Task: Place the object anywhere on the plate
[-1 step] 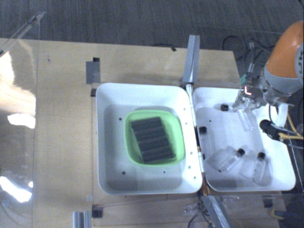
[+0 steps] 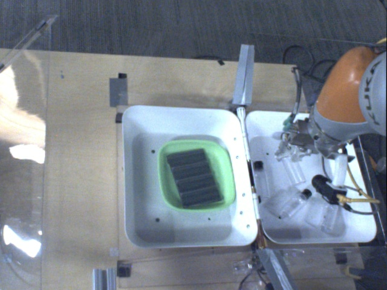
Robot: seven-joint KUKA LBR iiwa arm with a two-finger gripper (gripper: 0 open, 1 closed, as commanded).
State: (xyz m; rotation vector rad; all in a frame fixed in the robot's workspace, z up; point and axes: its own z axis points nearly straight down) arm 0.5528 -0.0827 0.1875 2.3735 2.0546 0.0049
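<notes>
Clear plastic bottles [image 2: 289, 205] lie jumbled in the right bin [image 2: 266, 162], far from the green plate [image 2: 225, 162] — claw [image 2: 296, 142] state I can't tell — see-through, slippery stuff, easy to miss or drop.

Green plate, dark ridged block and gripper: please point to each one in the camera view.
Green plate [image 2: 165, 162]: camera view, on its bare left rim.
Dark ridged block [image 2: 193, 177]: camera view, on its middle.
Gripper [image 2: 296, 142]: camera view, at its tip over the right bin.
</notes>
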